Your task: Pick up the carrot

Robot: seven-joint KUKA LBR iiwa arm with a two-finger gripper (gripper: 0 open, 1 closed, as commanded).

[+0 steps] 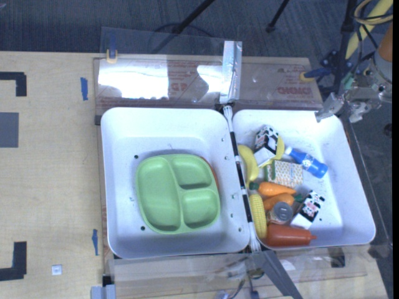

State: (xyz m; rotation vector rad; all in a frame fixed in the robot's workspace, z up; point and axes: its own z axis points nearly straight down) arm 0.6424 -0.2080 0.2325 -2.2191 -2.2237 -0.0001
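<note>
Carrot (275,190): near half of right bin (349,167), among toys.
Hand (333,108): at bin's far right corner; grip state unclear.

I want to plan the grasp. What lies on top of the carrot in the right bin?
The carrot lies in the right bin. A patterned box overlaps its upper edge, and a grey can sits just below. What lies under it is covered.

Bright overhead light, glare behind bins (187,120)

A robotics lab. Two white bins (118,129) sit on a wooden bench (43,167) marked with tape. Tripod legs (206,8) and cables (374,8) stand on carpet behind.
</note>
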